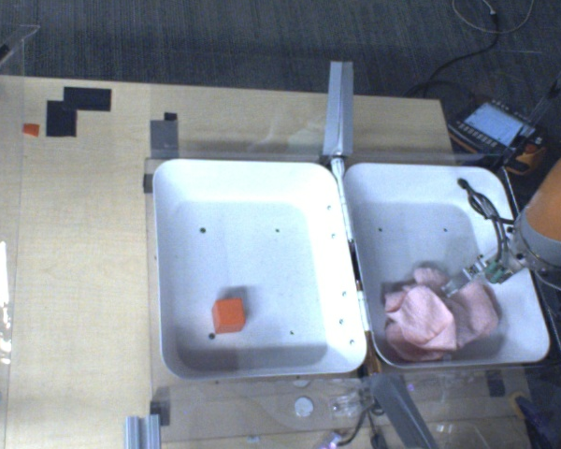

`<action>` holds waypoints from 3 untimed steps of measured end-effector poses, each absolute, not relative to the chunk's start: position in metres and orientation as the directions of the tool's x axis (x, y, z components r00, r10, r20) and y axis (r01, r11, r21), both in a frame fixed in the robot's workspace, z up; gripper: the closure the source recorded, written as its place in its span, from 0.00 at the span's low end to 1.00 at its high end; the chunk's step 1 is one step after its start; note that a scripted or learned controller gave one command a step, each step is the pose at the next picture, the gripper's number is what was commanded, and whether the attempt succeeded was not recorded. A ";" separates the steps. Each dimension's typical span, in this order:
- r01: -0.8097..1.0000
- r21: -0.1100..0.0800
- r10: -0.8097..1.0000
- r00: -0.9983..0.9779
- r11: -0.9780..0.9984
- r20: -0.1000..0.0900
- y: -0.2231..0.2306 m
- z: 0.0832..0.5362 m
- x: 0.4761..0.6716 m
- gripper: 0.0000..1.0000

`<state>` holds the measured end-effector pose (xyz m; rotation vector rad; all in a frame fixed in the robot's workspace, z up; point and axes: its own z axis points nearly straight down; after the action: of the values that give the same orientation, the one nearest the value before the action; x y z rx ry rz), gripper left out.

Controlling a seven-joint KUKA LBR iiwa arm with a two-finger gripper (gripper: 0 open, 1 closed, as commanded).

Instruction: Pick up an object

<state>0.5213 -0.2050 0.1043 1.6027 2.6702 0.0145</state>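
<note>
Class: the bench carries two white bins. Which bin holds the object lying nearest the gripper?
The right bin: its pink cloth lies right at the gripper, whereas the left bin holds a distant orange block.

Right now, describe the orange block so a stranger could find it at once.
Find the left white bin. Near its front left corner sits a small orange block. It alone lies there; the crumpled pink cloth is in the right bin.

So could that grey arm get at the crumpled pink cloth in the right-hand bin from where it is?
Probably yes. The gripper sits right at the crumpled pink cloth in the right-hand white bin, and nothing lies over the cloth or between them.
</note>
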 end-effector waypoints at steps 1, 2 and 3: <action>0.813 0.014 0.813 -0.582 0.583 -0.011 -0.123 0.091 0.542 0.00; 0.811 0.023 0.812 -0.584 0.584 -0.020 -0.122 0.105 0.546 1.00; 0.811 0.023 0.812 -0.584 0.584 -0.020 -0.122 0.105 0.546 0.00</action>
<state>0.5458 -0.1223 0.1048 1.4196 2.7710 0.0181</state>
